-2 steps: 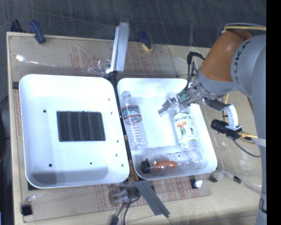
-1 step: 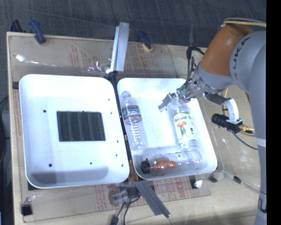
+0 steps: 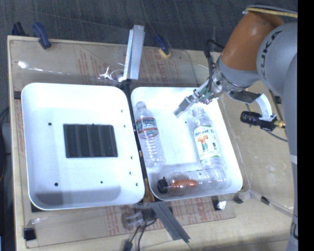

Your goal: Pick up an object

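Gripper: the gripper (image 3: 191,102) hung over the upper part of the right bin (image 3: 231,156), reaching in from the right below the arm's orange band (image 3: 246,41).
Fingers: whether they were spread or closed could not be told; nothing showed between them.
Nearest candidate: the green-labelled bottle (image 3: 205,138) lay just below and slightly right of the gripper, its cap end (image 3: 198,110) closest to the fingertips.
Its long axis: ran up and down the view, cap toward the gripper, base toward the bin's lower edge.
Other bottles: a blue-labelled bottle (image 3: 148,134) lay along the bin's left wall, roughly parallel to the first and left of the gripper; a bottle with brownish contents (image 3: 191,182) lay crosswise along the lower wall, well apart from the fingers.
Left bin: the left bin (image 3: 42,114) held a dark ribbed panel (image 3: 90,140).
Judgement: the green-labelled bottle seemed the likeliest target; closing across its narrow width would probably suit, gripping lower than the cap.
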Available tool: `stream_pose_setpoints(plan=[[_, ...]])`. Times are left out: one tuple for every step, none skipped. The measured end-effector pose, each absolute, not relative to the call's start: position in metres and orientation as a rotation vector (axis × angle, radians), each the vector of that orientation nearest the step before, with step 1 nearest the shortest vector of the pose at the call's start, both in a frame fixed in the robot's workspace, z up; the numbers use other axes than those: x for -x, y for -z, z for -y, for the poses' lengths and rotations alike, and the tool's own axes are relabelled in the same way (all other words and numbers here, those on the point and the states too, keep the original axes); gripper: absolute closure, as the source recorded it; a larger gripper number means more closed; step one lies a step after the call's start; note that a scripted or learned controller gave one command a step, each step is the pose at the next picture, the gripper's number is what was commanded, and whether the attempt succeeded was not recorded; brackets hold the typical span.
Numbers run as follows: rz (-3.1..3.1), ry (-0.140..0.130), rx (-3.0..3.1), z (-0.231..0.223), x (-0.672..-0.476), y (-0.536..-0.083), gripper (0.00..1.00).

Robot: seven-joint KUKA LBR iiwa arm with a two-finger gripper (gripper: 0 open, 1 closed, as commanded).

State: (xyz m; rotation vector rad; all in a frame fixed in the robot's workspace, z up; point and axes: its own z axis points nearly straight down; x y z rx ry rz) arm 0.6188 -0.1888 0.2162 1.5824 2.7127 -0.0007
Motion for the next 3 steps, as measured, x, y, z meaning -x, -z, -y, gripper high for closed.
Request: stream_pose_setpoints(plan=[[-2.699,0.003,-1.613,0.209,-0.617,-0.112,0.0],[-2.708,0.0,-1.59,0.21,-0.598,-0.189,0.0],[-2.731,0.0,-1.55,0.21,-0.619,-0.166,0.0]])
